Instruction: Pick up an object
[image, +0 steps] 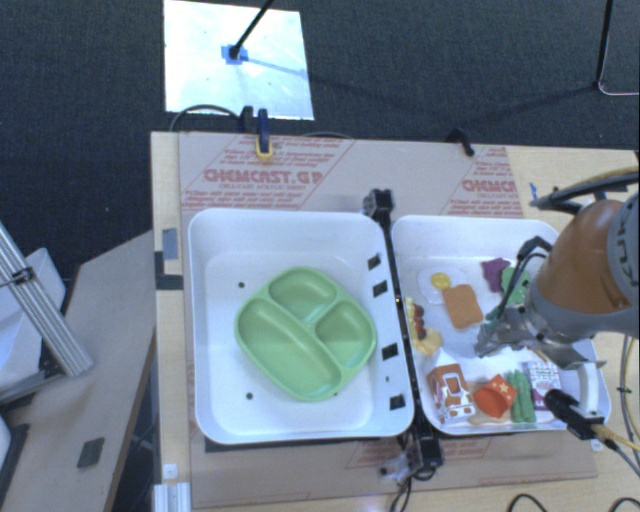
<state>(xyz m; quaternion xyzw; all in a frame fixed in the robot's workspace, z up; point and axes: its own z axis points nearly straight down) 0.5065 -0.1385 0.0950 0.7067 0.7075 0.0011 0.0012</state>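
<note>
The end effector hangs low in the right bin, just right of the orange block; whether it is parted or closed I cannot tell. A green divided plate lies in the left bin, well left of that block.

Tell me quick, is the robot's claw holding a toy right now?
Gripper: cannot be told. It sits low in the right bin, just above the toys, and none can be seen in its grasp.
</note>
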